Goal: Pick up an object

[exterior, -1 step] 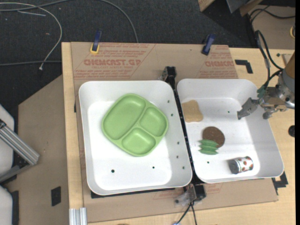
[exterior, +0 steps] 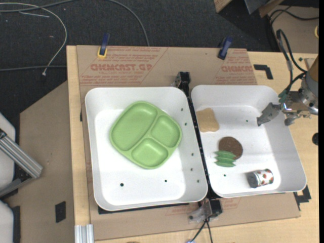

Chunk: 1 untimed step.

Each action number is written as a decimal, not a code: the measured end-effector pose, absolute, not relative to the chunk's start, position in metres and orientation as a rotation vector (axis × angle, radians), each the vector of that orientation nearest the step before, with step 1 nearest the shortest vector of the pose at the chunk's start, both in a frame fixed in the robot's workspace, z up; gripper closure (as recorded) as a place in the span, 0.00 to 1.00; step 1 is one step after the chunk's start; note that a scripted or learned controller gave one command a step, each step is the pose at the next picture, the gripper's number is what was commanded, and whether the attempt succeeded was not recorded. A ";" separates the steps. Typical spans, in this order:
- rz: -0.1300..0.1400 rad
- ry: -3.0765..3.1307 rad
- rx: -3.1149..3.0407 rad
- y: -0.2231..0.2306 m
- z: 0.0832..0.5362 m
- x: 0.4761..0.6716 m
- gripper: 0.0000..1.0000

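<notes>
Objects are waiting in the right bin (exterior: 283, 140): tan slab (exterior: 207, 120), brown disc (exterior: 231, 146), green piece (exterior: 226, 159), small can (exterior: 260, 177). Gripper (exterior: 276, 113) is hovering at the far right corner, carrying nothing, probably lining up for a descent.

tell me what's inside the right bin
The right bin holds a tan flat piece, a brown disc with a green ridged piece overlapping its lower edge, and a small can on its side. The disc's lower edge is covered.

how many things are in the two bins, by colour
green: 2, the divided plate in the left bin and the ridged piece in the right bin
tan: 1, flat piece
brown: 1, round piece
white and red: 1, small can
total: 5
</notes>
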<state>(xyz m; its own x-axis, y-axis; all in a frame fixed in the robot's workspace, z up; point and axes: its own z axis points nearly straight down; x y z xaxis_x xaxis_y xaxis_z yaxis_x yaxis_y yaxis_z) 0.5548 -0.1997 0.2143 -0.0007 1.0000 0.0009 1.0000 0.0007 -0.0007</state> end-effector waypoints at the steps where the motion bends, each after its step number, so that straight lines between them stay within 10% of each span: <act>1: 0.003 -2.217 -2.217 -0.198 0.170 0.548 0.00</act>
